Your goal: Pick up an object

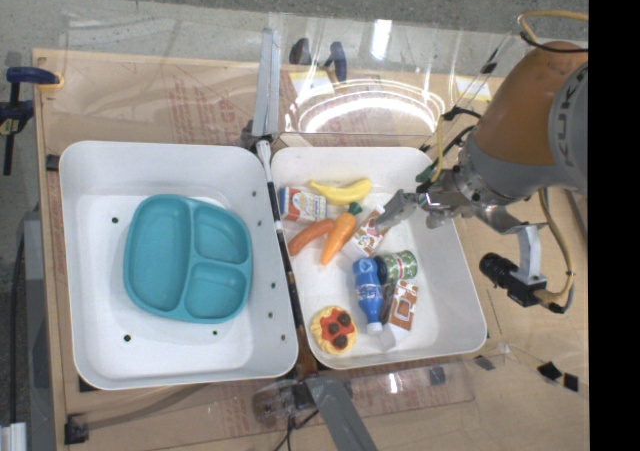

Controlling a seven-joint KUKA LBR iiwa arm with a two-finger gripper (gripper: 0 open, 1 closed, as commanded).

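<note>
Gripper [392,209] over right bin [455,284], finger spread not readable, grip unclear. Toys crowd bin's left half near divider: one banana [340,190], two carrots [325,234], one blue bottle [368,291], one green can [399,265], one pizza [334,329], small cartons. Bare floor along right rim. Left bin [90,239]: one teal divided plate [187,257].

Two white bins before me: left bin [80,269] and right bin [455,279]. The left holds one teal divided plate [187,257]. In the right I count one banana [340,190], two carrots [338,236], one blue bottle [368,291], one green can [398,266], one small pizza [334,329], and three small cartons [305,204].
</note>
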